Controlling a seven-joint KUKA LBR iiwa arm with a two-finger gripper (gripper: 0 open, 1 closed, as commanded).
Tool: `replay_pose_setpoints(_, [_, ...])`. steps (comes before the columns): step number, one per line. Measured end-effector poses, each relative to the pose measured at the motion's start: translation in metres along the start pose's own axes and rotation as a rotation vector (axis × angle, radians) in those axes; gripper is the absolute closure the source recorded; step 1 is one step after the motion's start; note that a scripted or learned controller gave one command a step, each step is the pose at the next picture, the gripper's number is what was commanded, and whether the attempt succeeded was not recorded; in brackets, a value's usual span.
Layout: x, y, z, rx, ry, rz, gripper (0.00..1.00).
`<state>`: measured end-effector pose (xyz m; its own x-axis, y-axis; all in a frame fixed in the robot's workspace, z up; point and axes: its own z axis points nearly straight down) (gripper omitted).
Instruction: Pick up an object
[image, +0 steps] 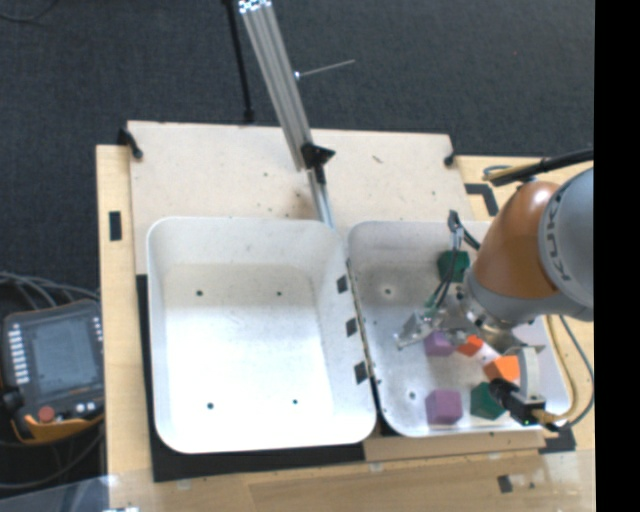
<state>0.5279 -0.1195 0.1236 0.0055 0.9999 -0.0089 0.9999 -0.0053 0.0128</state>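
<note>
My gripper (418, 329) is low inside the right bin (385, 262), reaching in from the right under the orange wrist band (518, 242). A small purple block (438, 346) lies right against its lower side, and I cannot tell whether it is gripped. A small orange piece (470, 347) sits just to the right of that block. A second purple block (443, 405) rests near the bin's front wall. A dark green block (486, 401) and an orange block (506, 367) lie at the front right. Another green object (452, 265) sits further back, beside the arm.
The left bin (170, 300) stands beside the right one, sharing a middle wall. A metal pole (285, 95) slants up from behind the bins. A teach pendant (50, 360) lies off the bench at the left.
</note>
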Motion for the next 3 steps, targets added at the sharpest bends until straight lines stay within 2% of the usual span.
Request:
replay_pose_setpoints(1, [0.0,0.003,-0.014,-0.008,0.002,0.005,1.0])
replay_pose_setpoints(2, [-0.011,0.005,-0.062,0.006,0.007,0.003,1.0])
replay_pose_setpoints(3, [-0.013,0.008,-0.116,0.005,0.007,-0.008,1.0])
